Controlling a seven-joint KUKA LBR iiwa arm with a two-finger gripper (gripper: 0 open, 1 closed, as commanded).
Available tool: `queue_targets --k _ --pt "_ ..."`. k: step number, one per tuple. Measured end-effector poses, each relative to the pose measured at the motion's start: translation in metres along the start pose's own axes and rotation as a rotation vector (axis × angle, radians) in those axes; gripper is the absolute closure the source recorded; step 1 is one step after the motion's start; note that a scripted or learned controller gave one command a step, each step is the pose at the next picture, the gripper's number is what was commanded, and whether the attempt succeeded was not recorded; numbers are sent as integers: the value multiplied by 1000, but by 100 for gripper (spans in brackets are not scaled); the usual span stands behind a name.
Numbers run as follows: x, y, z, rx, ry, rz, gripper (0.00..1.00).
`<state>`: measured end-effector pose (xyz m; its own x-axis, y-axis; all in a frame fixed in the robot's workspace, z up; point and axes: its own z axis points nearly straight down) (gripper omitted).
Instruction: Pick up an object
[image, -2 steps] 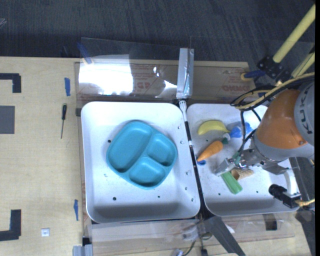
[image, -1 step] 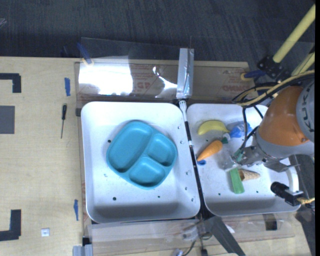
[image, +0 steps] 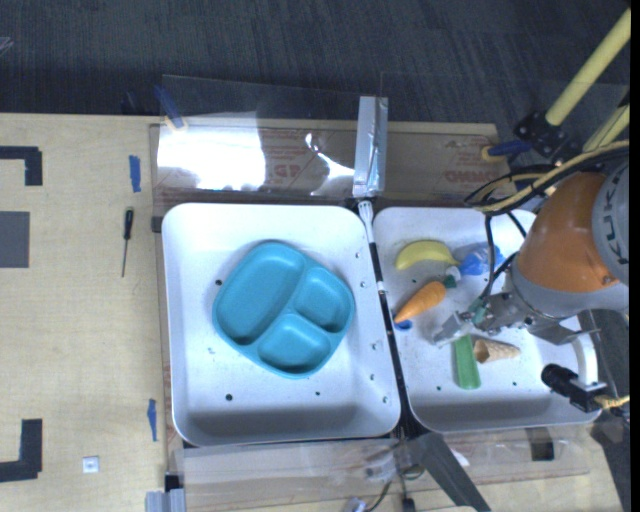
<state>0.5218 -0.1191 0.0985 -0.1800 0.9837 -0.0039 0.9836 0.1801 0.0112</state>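
The hand (image: 470, 322) is low in the right bin (image: 520, 405), w/ the grey arm (image: 560, 290) and its orange band coming in from the right side. It sits just above the top end of a green stick (image: 466, 362). Can't tell if the hand is open or closed, the parts are too small and mixed up w/ wires. Can't see anything held in it.

Things close to the hand, all in the right bin: the green stick lies just under it, standing up-and-down in the pic. A tan cone (image: 496, 350) lies right beside the stick, on its right. A toy carrot (image: 421, 301) lies to the left of the hand, tilted, near the wall btw the bins. A yellow banana (image: 424, 254) is above the carrot, toward the back. A small blue thing (image: 472, 265) is next to the banana, right side.

The left bin (image: 200, 400) has a big blue plate (image: 284, 307) w/ 3 parts in it, about in the middle.

Both bins sit on a wood worktop (image: 70, 330). A thin black tool (image: 127, 240) lies on it, left of the bins.
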Motion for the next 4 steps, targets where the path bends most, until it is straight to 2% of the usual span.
queue_targets --k 1,2,3,4 --pt "24 -36 10 2 1 15 0" --pt "18 -37 11 3 1 422 0" --pt "16 -36 0 -1 -1 425 100" --pt "19 18 11 6 0 414 100"
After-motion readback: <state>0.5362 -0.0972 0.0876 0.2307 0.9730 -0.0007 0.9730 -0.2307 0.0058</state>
